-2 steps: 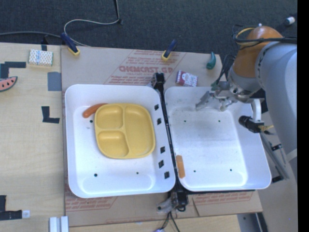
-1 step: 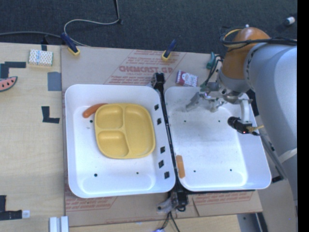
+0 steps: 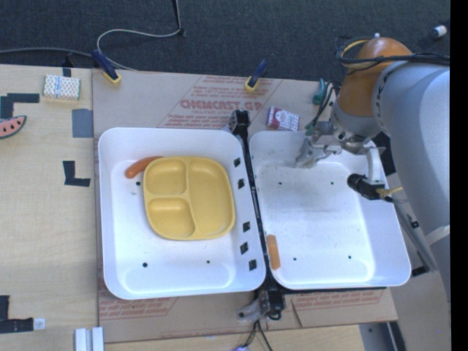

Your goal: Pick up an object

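A small orange carrot (image 3: 273, 251) is lying at the right bin's (image 3: 380, 269) left edge. The pincer (image 3: 313, 154) is hovering near that bin's far wall, its grip impossible to tell. Cardboard (image 3: 212, 102) underneath is reading "CHEMCAST".

Two bins sit side by side on the desk (image 3: 44, 218). The left bin (image 3: 117, 254) holds a tray (image 3: 190, 197) in its middle, with a carrot (image 3: 137, 167) touching the tray's upper left edge. The right bin (image 3: 329, 262) has a small stick (image 3: 273, 251) by its lower left wall. The end effector (image 3: 311, 154) hangs over its upper part.
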Robot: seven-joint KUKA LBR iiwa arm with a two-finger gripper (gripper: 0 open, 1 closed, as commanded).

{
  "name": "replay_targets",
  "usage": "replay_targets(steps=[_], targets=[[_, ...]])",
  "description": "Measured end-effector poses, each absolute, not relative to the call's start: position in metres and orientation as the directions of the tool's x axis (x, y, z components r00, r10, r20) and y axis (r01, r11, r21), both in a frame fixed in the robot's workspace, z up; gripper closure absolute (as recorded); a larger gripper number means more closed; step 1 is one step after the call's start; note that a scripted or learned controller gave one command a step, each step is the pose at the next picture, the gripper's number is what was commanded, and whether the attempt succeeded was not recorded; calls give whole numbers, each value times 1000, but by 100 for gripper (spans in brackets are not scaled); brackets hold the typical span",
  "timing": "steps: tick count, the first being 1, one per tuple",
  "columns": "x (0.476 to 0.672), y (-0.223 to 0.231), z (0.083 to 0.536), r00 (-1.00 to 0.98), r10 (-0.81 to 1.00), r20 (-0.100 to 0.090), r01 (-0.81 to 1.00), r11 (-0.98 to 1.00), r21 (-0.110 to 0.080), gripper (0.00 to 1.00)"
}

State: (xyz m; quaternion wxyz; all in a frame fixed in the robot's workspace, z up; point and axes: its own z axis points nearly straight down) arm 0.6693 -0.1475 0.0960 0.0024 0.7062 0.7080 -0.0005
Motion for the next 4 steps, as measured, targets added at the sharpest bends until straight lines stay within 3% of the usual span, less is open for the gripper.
replay_targets(steps=[1,2,3,4], targets=[[668,-93,84,-2,1000,0,1000,2,-1,100],[669,-93,85,-2,1000,1,1000,2,0,0],[669,-92,95,-3,1000,1,1000,3,0,100],[669,-92,94,-3,1000,0,1000,3,0,0]])
